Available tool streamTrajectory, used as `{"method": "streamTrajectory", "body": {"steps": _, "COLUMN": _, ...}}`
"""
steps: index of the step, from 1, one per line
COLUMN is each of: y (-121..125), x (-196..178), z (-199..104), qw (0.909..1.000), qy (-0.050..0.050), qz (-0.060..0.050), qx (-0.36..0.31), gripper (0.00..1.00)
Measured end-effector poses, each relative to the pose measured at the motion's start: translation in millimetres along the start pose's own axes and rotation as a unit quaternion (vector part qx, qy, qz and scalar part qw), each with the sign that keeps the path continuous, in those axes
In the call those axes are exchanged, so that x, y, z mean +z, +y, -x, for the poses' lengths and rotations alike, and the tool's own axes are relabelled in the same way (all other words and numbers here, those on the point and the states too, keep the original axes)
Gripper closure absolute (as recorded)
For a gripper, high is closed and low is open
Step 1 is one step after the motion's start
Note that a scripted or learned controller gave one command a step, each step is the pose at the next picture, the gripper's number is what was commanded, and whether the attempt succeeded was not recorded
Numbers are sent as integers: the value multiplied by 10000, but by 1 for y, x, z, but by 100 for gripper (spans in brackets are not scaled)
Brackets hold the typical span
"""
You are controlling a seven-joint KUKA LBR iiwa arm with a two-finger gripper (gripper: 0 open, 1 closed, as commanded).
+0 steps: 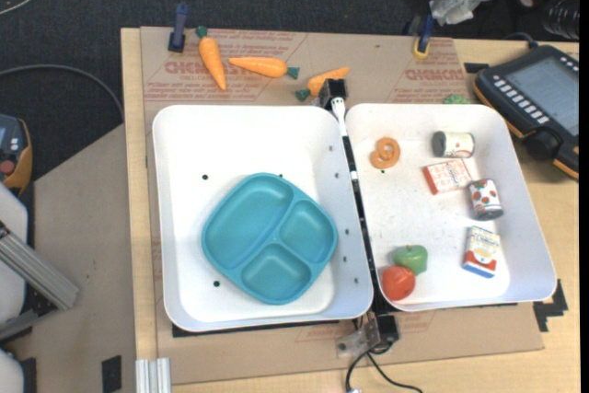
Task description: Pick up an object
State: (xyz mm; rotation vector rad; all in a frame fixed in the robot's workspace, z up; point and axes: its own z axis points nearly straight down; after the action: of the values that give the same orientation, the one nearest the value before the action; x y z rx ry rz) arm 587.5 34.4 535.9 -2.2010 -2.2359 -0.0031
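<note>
1. Up in the top right corner, the silvery two-finger gripper (pixel 457 3) hangs over the dark floor beyond the bench, well away from both bins.
2. Whether that claw is open or closed, I cannot tell; it is small and blurred. Nothing shows in its grasp.
3. The right shallow white bin (pixel 525 198) holds all the small pickable pieces.
4. Near its top sits an orange ring-shaped toy doughnut (pixel 386 152), and to the right of that a small white-and-dark can lying on its side (pixel 454 144).
5. Below the can, a flat pink-and-white packet (pixel 447 176), then a small red-and-white spotted can (pixel 484 198) just to its lower right.
6. Further down, a white carton with red and blue print (pixel 481 251) lies close to the right wall.
7. At the bin's near edge, a green toy pepper (pixel 411 258) touches a red toy tomato (pixel 398 283).
8. The left shallow white bin (pixel 175 198) carries a teal plastic three-compartment plate (pixel 269 237), set at a tilt.
9. Outside the bins, on the cardboard sheet (pixel 138 198) at the back, three orange toy carrots (pixel 259 66) lie scattered.
10. A black handheld controller with a screen (pixel 537 97) rests at the bench's right side.
</note>
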Motion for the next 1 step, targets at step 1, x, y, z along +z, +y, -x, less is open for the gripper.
{"method": "streamTrajectory", "body": {"steps": 1, "y": -13, "x": 2, "z": -111, "qw": 10000, "qy": -3, "qz": 8, "qx": 7, "gripper": 100}}
